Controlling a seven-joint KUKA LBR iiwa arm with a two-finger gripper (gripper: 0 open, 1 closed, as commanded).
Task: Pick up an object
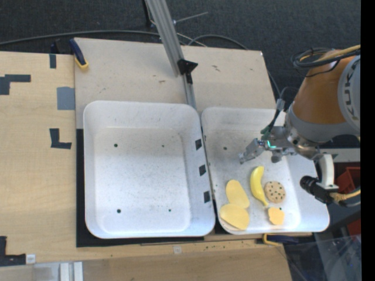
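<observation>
**Gripper poised over right bin, nothing yet picked**

Gripper (253, 151) is hanging over the right bin (234, 119), just above and to the left of the objects gathered in that bin's near corner. Its fingers are appearing spread with nothing between them, though at this size and slant that reading is tentative. Arm (322, 104) is reaching in from the right, its orange band sitting above the wrist.

Candidate objects are lying close together: a banana (257, 184) nearest the gripper, a round cookie (273, 191) touching or just beside it, a small orange piece (276, 216) below that, and two pale yellow pieces (236, 205) overlapping toward the bin's divider side. Left bin (140, 168) is bearing no objects.

Step in hand is judged to be the approach. Next move is calling for a descent onto one object, probably the banana, with fingers straddling its narrow width.
</observation>
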